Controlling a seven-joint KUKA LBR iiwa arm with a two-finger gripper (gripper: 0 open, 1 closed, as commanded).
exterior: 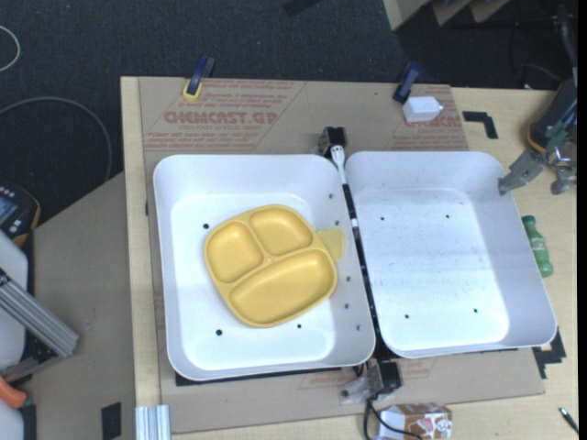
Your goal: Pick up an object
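The yellow divided plate (270,264) lay in the middle of the left bin (174,246); the gripper (535,177) hung over the right bin's (431,246) far right corner, fingers spread wide, holding nothing

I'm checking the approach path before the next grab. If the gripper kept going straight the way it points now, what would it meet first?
The gripper points down and left, so it would probably meet the right bin first, at its rim or bare floor. Its height is unclear. The yellow tray lies farther left, in the left bin.
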